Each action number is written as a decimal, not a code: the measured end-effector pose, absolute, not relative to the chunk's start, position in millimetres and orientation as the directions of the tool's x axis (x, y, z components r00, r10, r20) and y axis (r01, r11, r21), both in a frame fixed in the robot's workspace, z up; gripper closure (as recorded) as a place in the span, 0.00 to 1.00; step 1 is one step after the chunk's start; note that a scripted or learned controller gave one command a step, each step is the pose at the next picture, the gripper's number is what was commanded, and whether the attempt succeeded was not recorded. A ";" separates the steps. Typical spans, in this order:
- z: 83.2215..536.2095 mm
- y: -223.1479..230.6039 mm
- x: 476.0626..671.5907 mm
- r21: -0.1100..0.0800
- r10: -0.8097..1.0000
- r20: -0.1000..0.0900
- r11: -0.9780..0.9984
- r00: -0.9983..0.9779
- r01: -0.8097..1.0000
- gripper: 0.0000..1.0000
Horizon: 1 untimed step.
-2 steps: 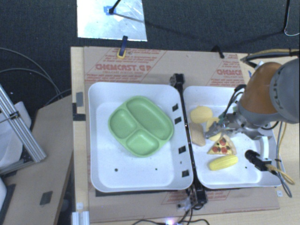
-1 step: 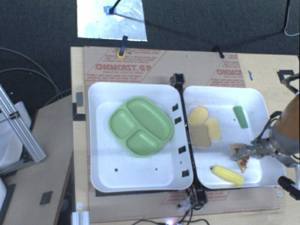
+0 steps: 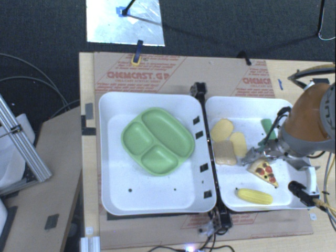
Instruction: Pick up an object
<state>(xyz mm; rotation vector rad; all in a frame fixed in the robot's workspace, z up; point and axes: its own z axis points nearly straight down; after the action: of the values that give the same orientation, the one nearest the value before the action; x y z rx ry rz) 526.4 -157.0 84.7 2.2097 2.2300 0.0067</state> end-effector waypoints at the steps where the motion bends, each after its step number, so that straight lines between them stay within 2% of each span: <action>1: 96.3 -161.1 525.9 0.007 1.000 -0.001 0.004 -0.004 1.000 1.00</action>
<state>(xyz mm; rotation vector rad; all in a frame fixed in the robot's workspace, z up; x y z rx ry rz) 525.9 -161.1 96.3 2.2132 2.2210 0.0066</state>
